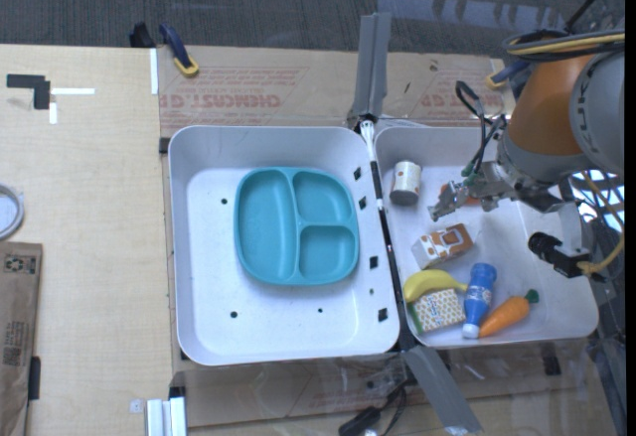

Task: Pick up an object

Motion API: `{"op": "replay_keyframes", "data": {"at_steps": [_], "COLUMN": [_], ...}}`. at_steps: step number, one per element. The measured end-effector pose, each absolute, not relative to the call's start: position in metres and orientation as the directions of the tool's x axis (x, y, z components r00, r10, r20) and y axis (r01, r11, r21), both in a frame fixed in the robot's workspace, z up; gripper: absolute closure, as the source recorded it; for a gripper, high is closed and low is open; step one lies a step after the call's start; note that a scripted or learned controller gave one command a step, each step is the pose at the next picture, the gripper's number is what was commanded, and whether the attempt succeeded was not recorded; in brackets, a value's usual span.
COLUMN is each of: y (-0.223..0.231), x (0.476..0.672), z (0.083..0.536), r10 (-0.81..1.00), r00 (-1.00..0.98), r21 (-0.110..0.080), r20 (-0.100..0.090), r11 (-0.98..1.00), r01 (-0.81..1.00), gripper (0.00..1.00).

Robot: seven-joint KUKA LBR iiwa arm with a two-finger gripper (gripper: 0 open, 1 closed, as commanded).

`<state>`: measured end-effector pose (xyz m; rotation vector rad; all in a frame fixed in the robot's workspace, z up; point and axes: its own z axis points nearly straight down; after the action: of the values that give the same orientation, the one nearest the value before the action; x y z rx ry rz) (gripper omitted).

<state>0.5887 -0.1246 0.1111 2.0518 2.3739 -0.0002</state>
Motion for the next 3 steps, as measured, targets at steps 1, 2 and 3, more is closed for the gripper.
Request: {"op": "replay_keyframes", "data": {"at_steps": [1, 2, 3], "y": [-0.102, -0.143, -0.144], "x": [0.561, 0.584, 0.584], "z": [0.167, 0.092, 0.101], "r10": [0.987, 0.975, 0.975], "r00": [-0.162, -0.222, -0.22], "r21": [0.0, -0.001, 0.0], "r20": [-0.001, -0.001, -0.002], "r11": [0.162, 0.222, 0.22], "r01": [0.987, 0.975, 0.975], "gripper": [0.0, 0.0, 1.0]}}
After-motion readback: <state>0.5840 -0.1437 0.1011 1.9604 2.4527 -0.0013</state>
